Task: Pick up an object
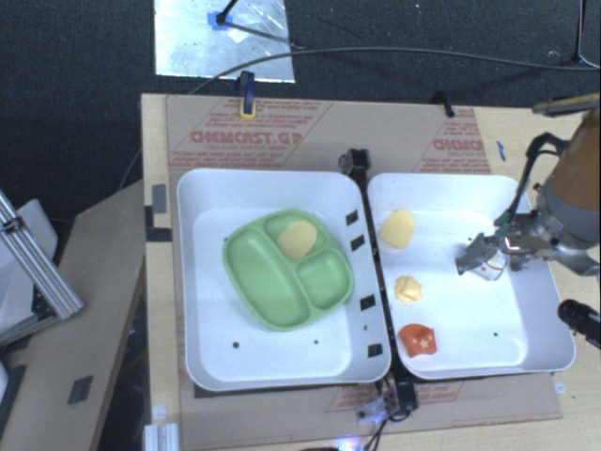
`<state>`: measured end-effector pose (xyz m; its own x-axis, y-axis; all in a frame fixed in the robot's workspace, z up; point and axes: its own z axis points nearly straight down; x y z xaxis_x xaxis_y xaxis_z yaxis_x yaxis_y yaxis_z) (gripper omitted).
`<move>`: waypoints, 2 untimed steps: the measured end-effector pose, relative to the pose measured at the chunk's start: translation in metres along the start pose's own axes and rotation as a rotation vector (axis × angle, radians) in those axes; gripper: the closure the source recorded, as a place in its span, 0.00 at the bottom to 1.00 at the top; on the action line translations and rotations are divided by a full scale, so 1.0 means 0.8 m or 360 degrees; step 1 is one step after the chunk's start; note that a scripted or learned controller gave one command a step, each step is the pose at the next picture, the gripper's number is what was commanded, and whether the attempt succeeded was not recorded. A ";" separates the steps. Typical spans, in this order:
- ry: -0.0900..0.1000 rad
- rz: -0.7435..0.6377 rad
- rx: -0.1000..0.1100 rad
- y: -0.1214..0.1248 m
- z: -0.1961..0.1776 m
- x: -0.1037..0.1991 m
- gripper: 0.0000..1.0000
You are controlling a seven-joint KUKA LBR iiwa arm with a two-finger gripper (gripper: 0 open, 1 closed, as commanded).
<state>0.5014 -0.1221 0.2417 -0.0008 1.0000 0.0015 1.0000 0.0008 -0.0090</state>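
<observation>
The arm (573, 195) comes in from the right and is cut off by the frame edge, so only its orange band and grey wrist are on show. Its claw (472, 258) hangs low over the right bin (535, 346), and from up here it reads as a small grey lump with a tangle of wires behind it (too blurred to sort out). Whether it is released or clenched I cannot tell, and nothing can be seen caught in it.

In that same bin lie three pieces, all well apart from the claw: a pale yellow lump (398, 227) near the dividing wall, a smaller yellow piece (408, 289) below it, and a red piece (419, 339) nearest the front edge. What each one really is stays hard to make out.

The left bin (202, 346) holds a green divided plate (286, 269), with a yellow round thing (298, 240) sitting in its upper compartment.

The brown sheet (310, 130) covering the worktop carries red lettering, "CHEMCAST GP", repeated at an angle; the copy at upper right is partly hidden by the bin
</observation>
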 end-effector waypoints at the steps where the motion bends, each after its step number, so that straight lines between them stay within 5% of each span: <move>1: -0.0003 -0.0004 -0.0017 0.003 -0.006 0.000 0.00; 2: -0.0001 -0.0002 -0.0010 0.011 0.068 0.007 0.00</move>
<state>0.5095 -0.1167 0.1871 -0.0018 1.0000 0.0011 1.0000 0.0018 -0.0030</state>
